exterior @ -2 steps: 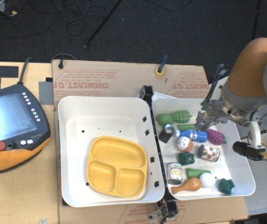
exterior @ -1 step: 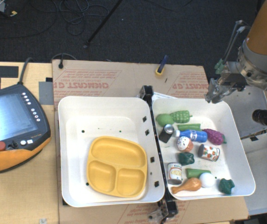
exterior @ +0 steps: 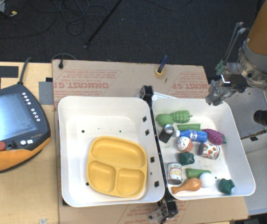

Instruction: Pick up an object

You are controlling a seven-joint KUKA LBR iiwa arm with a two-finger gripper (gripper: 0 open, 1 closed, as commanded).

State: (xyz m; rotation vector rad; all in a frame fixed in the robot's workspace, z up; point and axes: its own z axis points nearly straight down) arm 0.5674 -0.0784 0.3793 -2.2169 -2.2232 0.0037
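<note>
Well, we see the blue bottle (exterior: pixel 195 135) lying in the right bin (exterior: pixel 243 157) among toy foods, just beside the purple grapes (exterior: pixel 215 136); our gripper (exterior: pixel 213 97) hangs over that bin's far corner, grip unreadable.

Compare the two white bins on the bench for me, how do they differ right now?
The left bin holds a single yellow divided tray, while the right bin holds a heap of small toy foods and cans, such as a blue bottle and a drumstick. The gripper sits at the right bin's far corner, well away from the left bin. Both bins are shallow, white, and sit side by side on cardboard.
</note>
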